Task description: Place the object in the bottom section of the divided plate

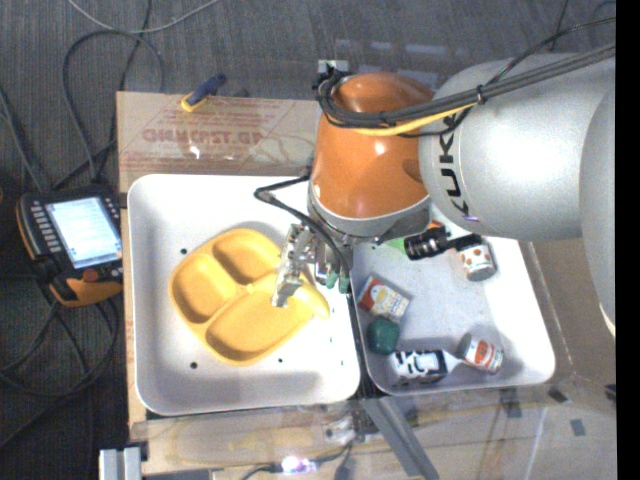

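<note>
A yellow divided plate (215,303) lies in the left white bin (150,368). It has two smaller sections toward the back and one large section (250,333) toward the front. My gripper (292,276) hangs below the orange band of the arm, over the plate's right side, about where the rear right section meets the large front one. Seen from above, I cannot make out any object held in it.
The right bin (520,318) holds a dark bottle (438,243), a small can (479,260), a red and white packet (385,297), a green ball (381,336), a black and white item (418,365) and another can (482,354). A tablet (75,230) lies left of the bins.
</note>
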